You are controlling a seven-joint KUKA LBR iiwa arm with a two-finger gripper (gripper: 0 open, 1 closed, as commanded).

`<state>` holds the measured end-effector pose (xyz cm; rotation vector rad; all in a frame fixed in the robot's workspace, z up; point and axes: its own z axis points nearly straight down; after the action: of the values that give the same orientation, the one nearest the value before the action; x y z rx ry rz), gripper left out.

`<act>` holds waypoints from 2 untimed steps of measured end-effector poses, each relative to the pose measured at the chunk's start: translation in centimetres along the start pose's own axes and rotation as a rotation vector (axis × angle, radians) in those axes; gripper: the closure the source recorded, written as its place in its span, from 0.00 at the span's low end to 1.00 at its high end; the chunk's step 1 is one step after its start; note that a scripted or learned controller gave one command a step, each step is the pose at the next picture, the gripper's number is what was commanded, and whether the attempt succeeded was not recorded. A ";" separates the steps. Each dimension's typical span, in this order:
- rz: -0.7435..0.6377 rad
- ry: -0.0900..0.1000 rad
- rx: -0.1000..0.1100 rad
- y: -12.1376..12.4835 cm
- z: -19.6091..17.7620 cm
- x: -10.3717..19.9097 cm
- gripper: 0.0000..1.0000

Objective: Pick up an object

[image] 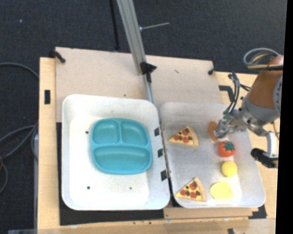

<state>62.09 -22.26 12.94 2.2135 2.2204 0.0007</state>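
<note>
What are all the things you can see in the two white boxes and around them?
Left bin: one, white, left half of the bench.
Right bin: one, white, right half of the bench.
Divided plate: one, teal, three compartments, in the left bin.
Pizza slices: two, yellow with red dots, right bin; one near its upper left, one at its front edge.
Tomato: one, red with green top, right bin.
Yellow toys: two, right bin; a small round one, a larger one in front of it.
Orange thing: one, partly hidden beside the gripper; kind unclear.
Metal pole: one, grey, slanting behind the bins.
Arm: one, grey and orange, from the right.
Gripper: one, low over the right bin.
</note>
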 end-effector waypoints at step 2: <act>-0.002 0.002 0.000 0.3 -9.0 0.6 1.00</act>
<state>62.34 -21.63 21.98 2.2122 2.2236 0.0030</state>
